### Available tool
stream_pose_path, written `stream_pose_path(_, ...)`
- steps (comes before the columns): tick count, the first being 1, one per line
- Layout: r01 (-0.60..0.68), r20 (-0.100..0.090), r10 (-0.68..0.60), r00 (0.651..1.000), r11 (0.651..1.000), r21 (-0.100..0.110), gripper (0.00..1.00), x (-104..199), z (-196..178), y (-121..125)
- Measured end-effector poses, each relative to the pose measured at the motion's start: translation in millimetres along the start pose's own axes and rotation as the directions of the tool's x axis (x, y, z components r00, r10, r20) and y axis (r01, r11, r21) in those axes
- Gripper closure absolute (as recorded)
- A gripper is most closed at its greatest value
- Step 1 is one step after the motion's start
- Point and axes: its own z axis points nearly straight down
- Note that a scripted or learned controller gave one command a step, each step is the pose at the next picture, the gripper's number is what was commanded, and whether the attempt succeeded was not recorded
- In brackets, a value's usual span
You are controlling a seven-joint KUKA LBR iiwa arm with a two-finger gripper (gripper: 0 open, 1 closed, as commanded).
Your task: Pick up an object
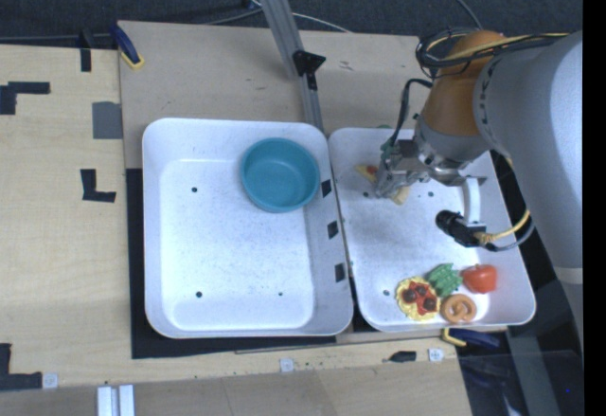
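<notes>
The gripper (390, 179) hung low over the far end of the right bin (398, 244), right at a small tan object (400, 193) there — probably the chosen target, though whether it was closed on anything I could not tell. The toy foods (443, 291) sat bunched in the near corner, and the blue bowl (279, 174) lay in the left bin (227, 262), well clear of the arm.

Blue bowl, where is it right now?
The blue bowl sits in the left bin, at its upper right corner in the camera view, close to the divide from the right bin.
</notes>
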Motion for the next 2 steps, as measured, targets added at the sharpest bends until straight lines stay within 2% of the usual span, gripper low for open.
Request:
stream_pose_path(1, 0.0, -0.002, 0.0, 1.0, 1.0, 0.002, 1.0, 3.5, -60.1, 7.3)
stream_pose_path(2, 0.0, -0.002, 0.0, 1.0, 1.0, 0.003, 1.0, -5.5, -107.7, 6.9)
